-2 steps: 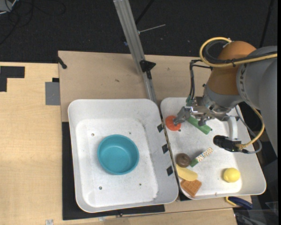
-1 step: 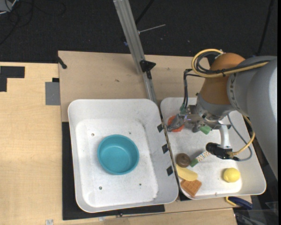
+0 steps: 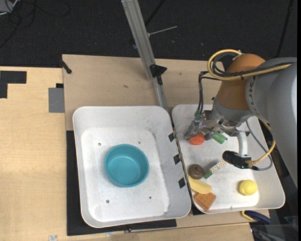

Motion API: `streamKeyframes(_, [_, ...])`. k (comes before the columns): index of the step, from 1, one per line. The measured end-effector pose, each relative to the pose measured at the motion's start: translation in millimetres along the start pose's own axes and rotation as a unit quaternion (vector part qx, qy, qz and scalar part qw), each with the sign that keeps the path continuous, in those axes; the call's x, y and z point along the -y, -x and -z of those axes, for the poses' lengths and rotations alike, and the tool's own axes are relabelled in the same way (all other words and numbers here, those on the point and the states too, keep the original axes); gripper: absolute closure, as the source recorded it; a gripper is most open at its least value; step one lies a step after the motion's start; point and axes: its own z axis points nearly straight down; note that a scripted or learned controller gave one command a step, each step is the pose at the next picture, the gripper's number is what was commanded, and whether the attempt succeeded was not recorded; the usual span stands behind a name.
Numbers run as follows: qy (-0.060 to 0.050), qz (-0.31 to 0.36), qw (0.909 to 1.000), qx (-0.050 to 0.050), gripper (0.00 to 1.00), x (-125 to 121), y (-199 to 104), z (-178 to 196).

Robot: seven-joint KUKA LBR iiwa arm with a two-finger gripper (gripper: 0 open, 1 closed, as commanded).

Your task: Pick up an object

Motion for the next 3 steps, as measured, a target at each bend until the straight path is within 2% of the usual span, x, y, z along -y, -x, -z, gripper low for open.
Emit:
streamKeyframes(2, [0.002, 0.0, 1.0, 0.0, 1.0, -16, 2, 92])
streamKeyframes(3, [0.003, 0.0, 1.0, 0.0, 1.0, -19, 6, 154])
